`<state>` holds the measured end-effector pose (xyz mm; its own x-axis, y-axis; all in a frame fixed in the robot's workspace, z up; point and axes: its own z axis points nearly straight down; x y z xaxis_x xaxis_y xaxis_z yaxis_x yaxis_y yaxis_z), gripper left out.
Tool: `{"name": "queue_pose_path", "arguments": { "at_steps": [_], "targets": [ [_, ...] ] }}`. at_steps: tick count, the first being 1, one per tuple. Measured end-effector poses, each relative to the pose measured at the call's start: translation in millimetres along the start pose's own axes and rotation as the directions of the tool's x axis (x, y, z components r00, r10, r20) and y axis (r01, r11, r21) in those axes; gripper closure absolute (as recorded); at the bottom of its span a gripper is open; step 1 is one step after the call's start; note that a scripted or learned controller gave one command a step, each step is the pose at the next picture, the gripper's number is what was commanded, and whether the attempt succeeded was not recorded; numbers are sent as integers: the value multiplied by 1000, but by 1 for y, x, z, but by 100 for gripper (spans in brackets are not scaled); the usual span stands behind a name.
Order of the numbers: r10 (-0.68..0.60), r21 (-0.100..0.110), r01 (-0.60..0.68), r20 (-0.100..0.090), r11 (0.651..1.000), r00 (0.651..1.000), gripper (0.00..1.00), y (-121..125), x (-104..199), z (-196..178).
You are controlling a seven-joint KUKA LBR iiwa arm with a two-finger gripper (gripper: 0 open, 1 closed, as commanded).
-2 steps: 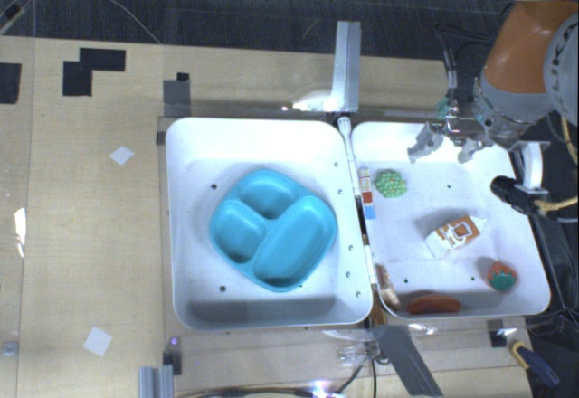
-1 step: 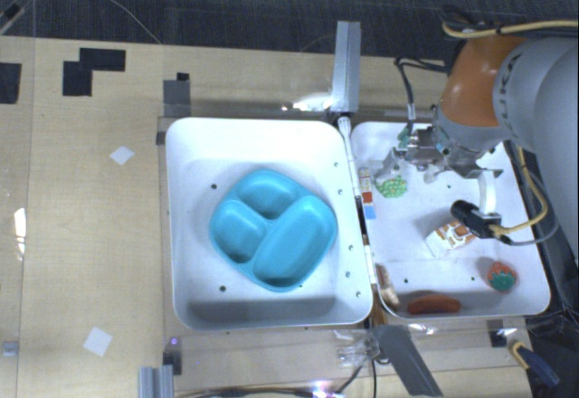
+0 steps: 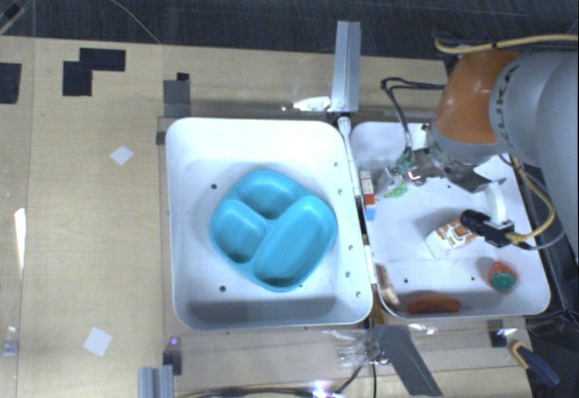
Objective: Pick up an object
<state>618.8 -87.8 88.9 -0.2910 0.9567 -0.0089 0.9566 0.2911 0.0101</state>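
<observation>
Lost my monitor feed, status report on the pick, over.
End effector over far-left corner of right bin. Small green item beside it, grasp unconfirmed. Blue plate in left bin, out of the way.

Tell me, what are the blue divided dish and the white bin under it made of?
The blue divided dish looks like moulded plastic: one even colour, rounded compartment walls, soft satin sheen. The white bin seems plastic too, or perhaps painted metal: smooth, faintly glossy, curved corners; the view leaves it open.
</observation>
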Motion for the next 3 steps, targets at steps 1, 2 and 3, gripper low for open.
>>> {"name": "queue_pose_path", "arguments": {
  "at_steps": [1, 2, 3],
  "targets": [
    [-4, -5, 4, -2, 1000, 1000, 100, 3, 3, -11],
    [0, 5, 0, -7, 1000, 1000, 100, 1, -16, -10],
    [49, 5, -49, -7, 999, 999, 100, 5, 37, -97]
  ]
}}
